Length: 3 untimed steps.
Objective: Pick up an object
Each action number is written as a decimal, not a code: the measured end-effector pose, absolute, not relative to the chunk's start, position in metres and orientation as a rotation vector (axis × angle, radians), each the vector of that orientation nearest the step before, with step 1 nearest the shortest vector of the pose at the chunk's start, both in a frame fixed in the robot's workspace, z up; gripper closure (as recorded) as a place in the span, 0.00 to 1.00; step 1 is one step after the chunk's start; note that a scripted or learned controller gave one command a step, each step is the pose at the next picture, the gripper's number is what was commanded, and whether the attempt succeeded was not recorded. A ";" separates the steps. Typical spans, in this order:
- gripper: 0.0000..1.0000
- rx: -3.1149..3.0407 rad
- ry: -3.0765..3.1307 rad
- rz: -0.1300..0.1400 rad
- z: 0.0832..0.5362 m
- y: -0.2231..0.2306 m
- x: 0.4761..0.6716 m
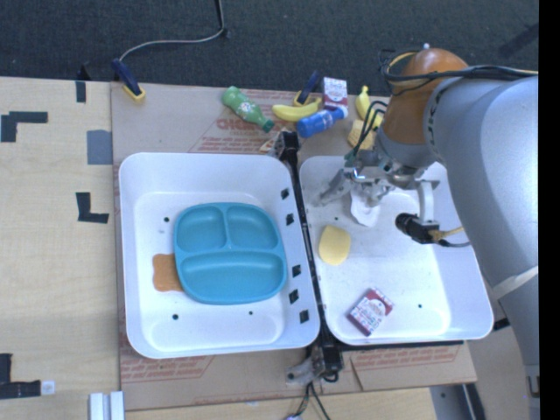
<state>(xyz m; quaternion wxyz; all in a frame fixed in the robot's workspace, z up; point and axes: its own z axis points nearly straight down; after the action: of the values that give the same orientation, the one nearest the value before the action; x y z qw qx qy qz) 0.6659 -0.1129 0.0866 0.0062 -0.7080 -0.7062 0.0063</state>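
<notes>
- Two bins: the left bin [140, 322] holds a blue tray [230, 252] over an orange piece [164, 272].
- Right bin [437, 322]: lemon [333, 245], red packet [370, 311], white object [366, 208].
- Gripper [363, 186] above the white object; jaw state unclear.

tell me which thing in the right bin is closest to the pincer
The white object, directly under the pincer. The yellow lemon lies farther toward the bin's middle, and the red packet is near the front edge.
</notes>
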 end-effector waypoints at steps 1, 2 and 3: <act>1.00 -2.216 -2.210 0.032 0.098 -0.116 0.665; 0.00 -2.217 -2.212 0.029 0.096 -0.116 0.665; 0.00 -2.224 -2.214 0.022 0.087 -0.113 0.666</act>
<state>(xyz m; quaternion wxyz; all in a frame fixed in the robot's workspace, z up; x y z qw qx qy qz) 0.6663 -0.1126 0.0872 0.0017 -0.7087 -0.7055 0.0069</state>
